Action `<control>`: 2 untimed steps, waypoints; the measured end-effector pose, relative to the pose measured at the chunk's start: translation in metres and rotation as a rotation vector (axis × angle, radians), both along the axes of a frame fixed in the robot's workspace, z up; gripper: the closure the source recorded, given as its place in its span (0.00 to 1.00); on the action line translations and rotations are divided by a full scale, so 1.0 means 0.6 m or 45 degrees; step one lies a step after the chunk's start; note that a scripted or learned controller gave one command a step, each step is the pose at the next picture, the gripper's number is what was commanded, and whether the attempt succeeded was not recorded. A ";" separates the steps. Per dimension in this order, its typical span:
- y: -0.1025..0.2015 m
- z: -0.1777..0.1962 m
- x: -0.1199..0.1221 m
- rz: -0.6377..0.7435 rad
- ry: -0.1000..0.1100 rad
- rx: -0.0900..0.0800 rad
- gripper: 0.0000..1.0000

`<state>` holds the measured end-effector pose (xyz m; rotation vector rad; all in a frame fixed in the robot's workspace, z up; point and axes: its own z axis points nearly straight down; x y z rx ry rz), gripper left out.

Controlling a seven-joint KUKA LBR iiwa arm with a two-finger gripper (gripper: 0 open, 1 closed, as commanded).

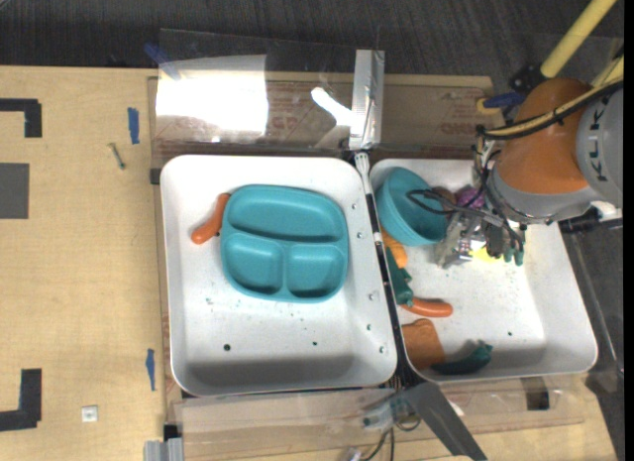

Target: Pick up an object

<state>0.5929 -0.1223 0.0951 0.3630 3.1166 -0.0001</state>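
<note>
My gripper (459, 246) hangs low over the right bin (540, 325), just right of a teal bowl (406, 206) that lies tipped on its side against the bin's left wall. A yellow item (487, 248) and a purple one (466, 195) sit right under the wrist, partly hidden by it. An orange carrot-like piece (429, 305) lies in front of the gripper. Further forward are an orange-brown piece (424, 342) and a dark teal piece (468, 357). A green piece (400, 276) lies along the left wall.
The left bin (198, 340) holds a teal divided plate (284, 241) and an orange sausage-shaped piece (208, 221) beside it. A metal divider (367, 102) and clear sheet stand behind the bins. A yellow pole (589, 18) crosses the top right.
</note>
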 end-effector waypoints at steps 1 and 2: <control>-0.033 0.187 0.022 -0.154 -0.019 -0.003 1.00; 0.032 0.298 0.043 -0.283 -0.013 0.002 1.00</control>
